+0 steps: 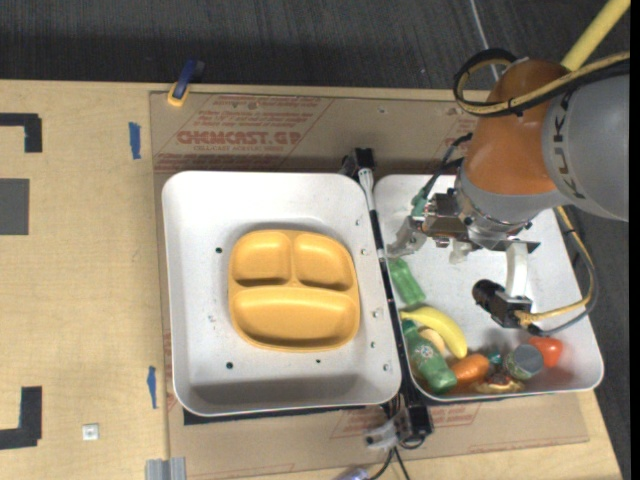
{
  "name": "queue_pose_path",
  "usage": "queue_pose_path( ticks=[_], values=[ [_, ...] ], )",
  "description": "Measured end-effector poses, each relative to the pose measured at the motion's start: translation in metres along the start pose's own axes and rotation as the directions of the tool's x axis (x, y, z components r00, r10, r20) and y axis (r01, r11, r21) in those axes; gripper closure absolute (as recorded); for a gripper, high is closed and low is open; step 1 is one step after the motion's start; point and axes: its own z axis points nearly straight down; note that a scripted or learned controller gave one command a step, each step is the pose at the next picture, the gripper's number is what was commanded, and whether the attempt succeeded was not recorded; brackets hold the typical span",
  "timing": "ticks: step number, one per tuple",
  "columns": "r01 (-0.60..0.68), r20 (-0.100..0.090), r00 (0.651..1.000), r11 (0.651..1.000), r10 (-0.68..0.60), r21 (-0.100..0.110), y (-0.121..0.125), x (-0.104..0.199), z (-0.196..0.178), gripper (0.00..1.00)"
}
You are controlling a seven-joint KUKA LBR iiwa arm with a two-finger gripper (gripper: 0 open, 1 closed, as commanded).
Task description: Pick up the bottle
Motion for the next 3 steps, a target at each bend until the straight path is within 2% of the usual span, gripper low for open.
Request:
queue_pose_path(
  ticks=[1, 2, 3],
  values=[
    [0.0, 0.0, 1.0, 1.0, 0.0, -0.001, 0.0, 0.0, 0.0, 0.0],
    [-0.218, 0.0, 0.976, 0.976, 0.218, 0.001, -0.02, -0.007, 0.0, 0.0],
    [-0.436, 0.0, 0.9, 0.9, 0.436, 0.002, -0.036, 0.011, 0.0, 0.0]
  ],
)
